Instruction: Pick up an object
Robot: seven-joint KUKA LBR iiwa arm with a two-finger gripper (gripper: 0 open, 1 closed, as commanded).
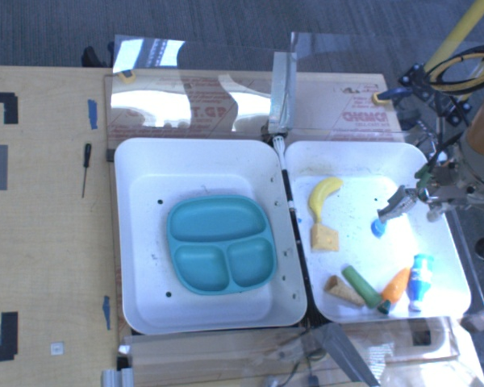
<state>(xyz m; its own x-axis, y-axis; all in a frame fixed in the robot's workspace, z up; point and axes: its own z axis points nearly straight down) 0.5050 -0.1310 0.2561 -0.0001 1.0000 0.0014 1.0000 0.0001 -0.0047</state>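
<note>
Blue piece [377,229] (small) beneath gripper [385,214]

We see two bins [145,176] of smooth white plastic with a faint sheen. The teal tray [220,243] looks like matt plastic. The banana [323,196] and carrot [396,285] have a smooth, plasticky look. The bench [40,240] looks like pale, matt wood. Behind the bins, clear panels [185,95] are glossy and catch reflections. The gripper [387,213] looks like dull grey metal.
</note>
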